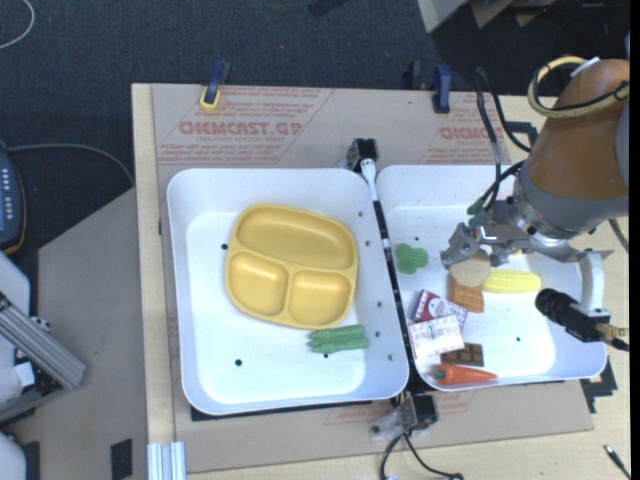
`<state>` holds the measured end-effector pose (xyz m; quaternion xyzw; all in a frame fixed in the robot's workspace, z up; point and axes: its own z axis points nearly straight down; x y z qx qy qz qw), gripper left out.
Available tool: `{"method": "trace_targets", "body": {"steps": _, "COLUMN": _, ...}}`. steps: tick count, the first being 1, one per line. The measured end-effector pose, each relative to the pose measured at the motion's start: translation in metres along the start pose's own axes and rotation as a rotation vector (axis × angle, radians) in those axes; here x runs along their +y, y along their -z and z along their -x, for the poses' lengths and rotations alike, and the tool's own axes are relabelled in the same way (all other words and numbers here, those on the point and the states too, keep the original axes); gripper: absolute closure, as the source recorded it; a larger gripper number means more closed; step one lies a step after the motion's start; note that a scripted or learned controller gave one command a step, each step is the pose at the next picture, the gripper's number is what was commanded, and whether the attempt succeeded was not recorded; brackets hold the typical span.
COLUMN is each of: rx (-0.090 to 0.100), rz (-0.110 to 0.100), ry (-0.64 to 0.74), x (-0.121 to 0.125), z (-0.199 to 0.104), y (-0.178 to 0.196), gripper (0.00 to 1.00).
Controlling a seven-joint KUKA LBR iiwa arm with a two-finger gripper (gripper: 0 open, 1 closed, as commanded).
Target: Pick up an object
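Two white bins point(190, 268) share the bench; your gripper point(478, 253), fingers spread, hovers above the tan bread piece point(466, 290). Centre over it, descend straight, avoiding the corn point(512, 282).

The light is bright and even. The white bins point(200, 298) shine a little, and shadows are soft and small. Small things look a bit fuzzy.

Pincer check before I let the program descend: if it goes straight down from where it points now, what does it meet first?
Probably the tan bread-like piece directly beneath the pincer, with the yellow corn just beside it; height above them is unclear from this slanted view.
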<state>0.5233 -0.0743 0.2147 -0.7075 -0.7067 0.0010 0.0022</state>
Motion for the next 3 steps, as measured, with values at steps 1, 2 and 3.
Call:
{"method": "trace_targets", "body": {"steps": 1, "rx": -0.003, "rz": 0.008, "ry": 0.002, "x": 0.005, "z": 0.0, "y": 0.021, "gripper": 1.0}}
{"method": "trace_targets", "body": {"steps": 2, "rx": 0.0, "rz": 0.0, "ry": 0.0, "x": -0.009, "z": -0.001, "y": 0.007, "gripper": 1.0}}
{"method": "trace_targets", "body": {"steps": 3, "rx": -0.002, "rz": 0.006, "ry": 0.003, "x": -0.003, "z": -0.009, "y": 0.01, "gripper": 1.0}}
